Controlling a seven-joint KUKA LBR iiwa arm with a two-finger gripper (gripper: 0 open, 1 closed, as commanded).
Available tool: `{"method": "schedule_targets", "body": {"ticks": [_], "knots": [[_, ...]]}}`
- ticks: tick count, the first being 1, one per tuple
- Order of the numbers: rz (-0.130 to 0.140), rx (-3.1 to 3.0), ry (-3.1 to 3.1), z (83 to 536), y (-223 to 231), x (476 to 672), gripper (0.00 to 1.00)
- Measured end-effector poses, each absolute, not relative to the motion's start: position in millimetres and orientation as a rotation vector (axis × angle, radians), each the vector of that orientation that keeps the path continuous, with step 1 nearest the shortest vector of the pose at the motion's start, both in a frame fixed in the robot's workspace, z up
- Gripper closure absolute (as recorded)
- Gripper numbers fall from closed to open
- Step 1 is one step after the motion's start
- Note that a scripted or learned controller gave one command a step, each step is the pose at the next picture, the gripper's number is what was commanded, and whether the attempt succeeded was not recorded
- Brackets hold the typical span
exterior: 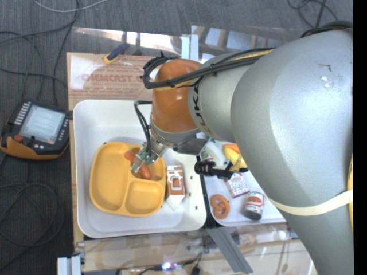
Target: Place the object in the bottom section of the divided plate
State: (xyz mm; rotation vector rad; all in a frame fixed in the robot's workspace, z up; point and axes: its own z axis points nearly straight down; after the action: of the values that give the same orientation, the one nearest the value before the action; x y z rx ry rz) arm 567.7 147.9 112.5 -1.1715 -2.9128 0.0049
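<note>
A yellow divided plate (109, 182) lies in the left white bin (92, 119), with one large section on its left and two smaller ones on its right. My gripper (139, 164) hangs low over the upper right section, close to the ridge between the two small sections. A small red-orange object (147, 173) lies against the gripper's tip on that ridge. Another orange bit (131, 153) shows just left of the gripper. Whether the red-orange object is held is hidden by the wrist. The lower right section (143, 196) holds nothing.
A small brown-and-white carton (175, 182) stands in the left bin right beside the plate. The right bin (269, 217) holds a pretzel-like ring (219, 205), a small jar (254, 205), a red-and-white packet (236, 184) and a yellow item (232, 152). The arm covers much of the right side.
</note>
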Motion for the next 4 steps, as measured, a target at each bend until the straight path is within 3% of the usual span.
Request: {"method": "schedule_targets", "body": {"ticks": [1,2,3,4], "knots": [[0.039,-0.918,-3.024,113,186,573.2,1.0],[0.008,-0.821,-3.032,168,207,512.4,1.0],[0.002,-0.985,-2.979,165,175,516.8,1.0],[0.002,-0.985,-2.979,165,175,516.8,0.0]]}}
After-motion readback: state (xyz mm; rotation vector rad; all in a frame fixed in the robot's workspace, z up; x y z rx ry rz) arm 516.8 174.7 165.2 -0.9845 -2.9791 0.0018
